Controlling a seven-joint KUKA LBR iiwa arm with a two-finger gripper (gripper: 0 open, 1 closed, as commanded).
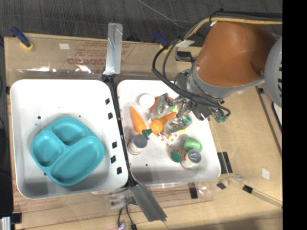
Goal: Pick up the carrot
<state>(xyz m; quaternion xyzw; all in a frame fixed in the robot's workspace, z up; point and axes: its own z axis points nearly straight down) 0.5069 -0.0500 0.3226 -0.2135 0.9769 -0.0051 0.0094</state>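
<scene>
You have not picked up the carrot [138,120] yet. It lies at the 9 o'clock side of the right bin [206,169], close to the wall. The gripper [173,113] hangs beside it, over the cluttered middle. I cannot tell how open it is.

A teal divided plastic plate [67,150] lies in the left white bin [19,99]; the orange carrot [138,120] lies in the right white bin [158,176], near its left wall.
</scene>
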